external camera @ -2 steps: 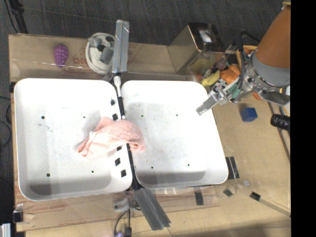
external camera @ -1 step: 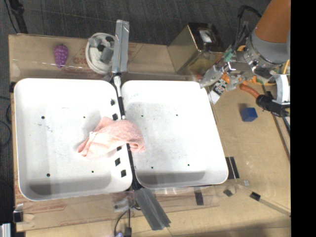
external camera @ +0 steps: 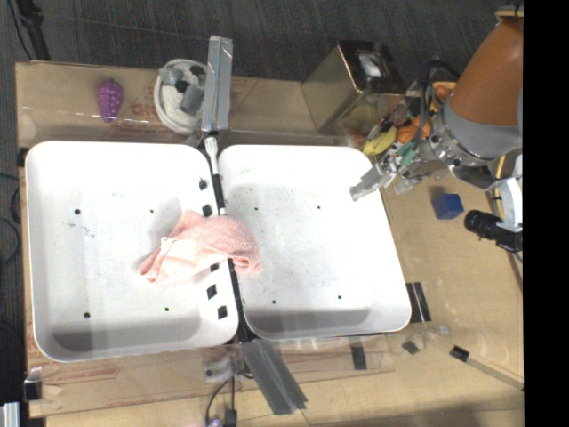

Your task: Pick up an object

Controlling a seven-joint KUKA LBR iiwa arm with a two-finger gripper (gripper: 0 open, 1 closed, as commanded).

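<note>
Gripper (external camera: 366, 188) above one pink cloth (external camera: 203, 245)

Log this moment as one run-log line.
arm: at right bin's upper right edge | gripper: nothing seen held | cloth: draped over divider between bins, mostly in left bin | pick: not yet done

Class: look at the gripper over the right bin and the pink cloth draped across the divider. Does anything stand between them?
Nothing visible does. The gripper sits over the right white bin's upper right edge, and bare bin floor runs from there to the crumpled pink cloth, which lies across the divider between the bins, mostly in the left white bin.
</note>
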